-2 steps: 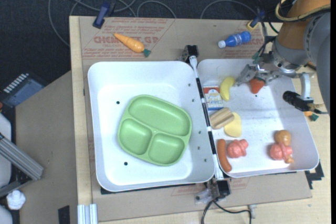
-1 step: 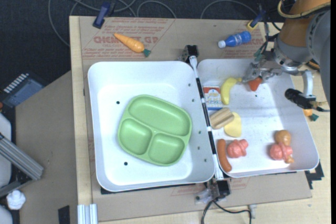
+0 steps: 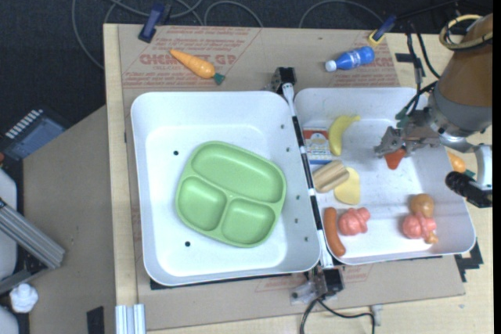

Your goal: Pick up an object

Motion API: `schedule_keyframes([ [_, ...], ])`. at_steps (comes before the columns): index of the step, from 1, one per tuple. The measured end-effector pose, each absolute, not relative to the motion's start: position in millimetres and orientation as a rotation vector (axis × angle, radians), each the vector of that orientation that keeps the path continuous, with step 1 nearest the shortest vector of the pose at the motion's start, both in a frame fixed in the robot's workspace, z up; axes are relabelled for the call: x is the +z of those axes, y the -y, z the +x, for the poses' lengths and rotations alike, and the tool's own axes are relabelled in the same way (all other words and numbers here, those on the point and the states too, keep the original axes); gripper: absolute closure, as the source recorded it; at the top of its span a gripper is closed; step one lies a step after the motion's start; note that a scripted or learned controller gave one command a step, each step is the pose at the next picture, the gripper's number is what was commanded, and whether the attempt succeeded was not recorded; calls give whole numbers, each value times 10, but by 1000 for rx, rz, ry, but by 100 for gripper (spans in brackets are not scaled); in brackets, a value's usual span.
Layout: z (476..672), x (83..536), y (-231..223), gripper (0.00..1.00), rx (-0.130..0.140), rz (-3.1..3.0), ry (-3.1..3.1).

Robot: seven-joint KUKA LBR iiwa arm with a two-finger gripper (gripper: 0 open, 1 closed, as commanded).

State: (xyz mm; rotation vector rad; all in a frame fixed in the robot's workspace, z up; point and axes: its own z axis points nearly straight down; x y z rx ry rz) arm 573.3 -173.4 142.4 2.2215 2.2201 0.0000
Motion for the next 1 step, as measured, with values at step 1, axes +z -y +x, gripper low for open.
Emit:
schedule_keyframes([
  [1,6234,1919,919,100,6,2216,-2224],
])
